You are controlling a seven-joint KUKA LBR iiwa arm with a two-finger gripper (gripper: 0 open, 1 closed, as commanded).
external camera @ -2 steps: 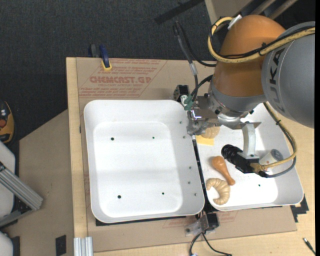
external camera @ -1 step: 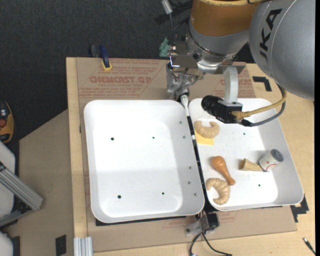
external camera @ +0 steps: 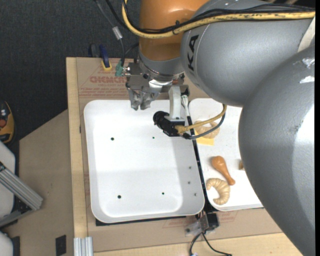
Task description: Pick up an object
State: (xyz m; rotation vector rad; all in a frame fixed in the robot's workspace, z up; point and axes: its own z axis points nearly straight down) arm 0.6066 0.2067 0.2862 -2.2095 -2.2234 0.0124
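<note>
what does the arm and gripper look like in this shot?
Big grey rounded arm with black lettering on the casing and a glossy orange band above the wrist. Yellow and black cables run along it. The gripper is small, grey metal.

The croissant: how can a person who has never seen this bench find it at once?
Look in the right bin, at its near edge. The croissant lies there, pale and curved, beside an orange-brown chicken drumstick. Unlike the smooth drumstick, it is ridged and crescent-shaped.
</note>
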